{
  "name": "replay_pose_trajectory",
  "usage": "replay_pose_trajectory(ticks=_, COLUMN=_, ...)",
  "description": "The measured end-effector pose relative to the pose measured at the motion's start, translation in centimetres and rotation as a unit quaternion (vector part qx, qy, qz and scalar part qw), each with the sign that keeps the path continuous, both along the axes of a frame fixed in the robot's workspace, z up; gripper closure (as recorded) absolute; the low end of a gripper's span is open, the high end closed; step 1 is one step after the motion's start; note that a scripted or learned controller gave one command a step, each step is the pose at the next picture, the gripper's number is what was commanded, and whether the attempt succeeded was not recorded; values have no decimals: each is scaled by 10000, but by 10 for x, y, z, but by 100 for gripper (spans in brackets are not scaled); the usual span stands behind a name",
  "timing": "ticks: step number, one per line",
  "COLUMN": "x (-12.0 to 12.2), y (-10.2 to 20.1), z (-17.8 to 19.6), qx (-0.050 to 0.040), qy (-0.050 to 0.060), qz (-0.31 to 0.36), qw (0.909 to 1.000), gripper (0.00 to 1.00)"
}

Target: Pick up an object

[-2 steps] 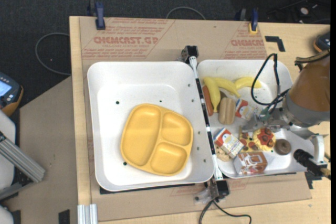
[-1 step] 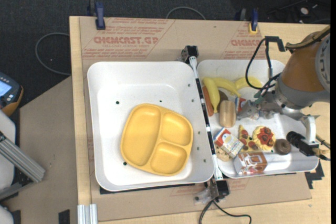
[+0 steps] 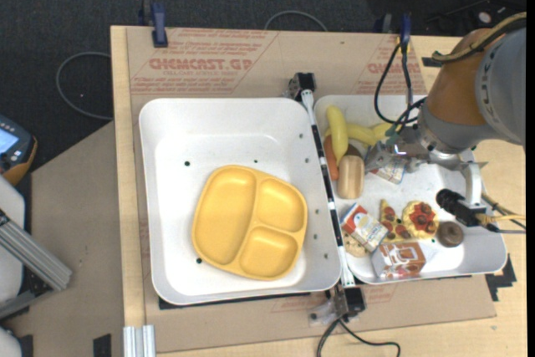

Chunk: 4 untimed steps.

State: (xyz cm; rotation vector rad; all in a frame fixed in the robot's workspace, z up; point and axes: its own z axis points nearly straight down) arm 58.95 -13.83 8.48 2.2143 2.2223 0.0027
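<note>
My gripper (image 3: 388, 155) is low in the right bin (image 3: 481, 257), near its back middle. It hangs just right of a yellow banana (image 3: 337, 130) and a tan bread roll (image 3: 349, 177). A small white packet (image 3: 391, 173) lies right under its tip. Nothing can be seen held. An orange carrot-like piece (image 3: 331, 160) lies along the bin's left wall.
The left bin (image 3: 167, 138) holds a yellow divided plate (image 3: 250, 220). At the front of the right bin lie a pizza slice (image 3: 419, 217), a brown donut (image 3: 451, 235), a red-and-white carton (image 3: 359, 224) and a printed box (image 3: 402, 260).
</note>
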Motion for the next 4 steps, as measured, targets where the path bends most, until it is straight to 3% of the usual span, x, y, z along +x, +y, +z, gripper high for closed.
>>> replay_pose_trajectory(ticks=1, x=-114, y=-83, z=0, qx=27, qy=55, qz=-66, qw=10000, gripper=0)
replay_pose_trajectory(ticks=2, x=-52, y=-61, z=100, qx=-15, qy=-52, qz=11, qw=10000, gripper=0)
replay_pose_trajectory(ticks=3, x=-87, y=-70, z=-5, qx=18, qy=48, qz=-30, qw=10000, gripper=0)
replay_pose_trajectory(ticks=4, x=-85, y=25, z=0, qx=28, qy=22, qz=23, qw=10000, gripper=0)
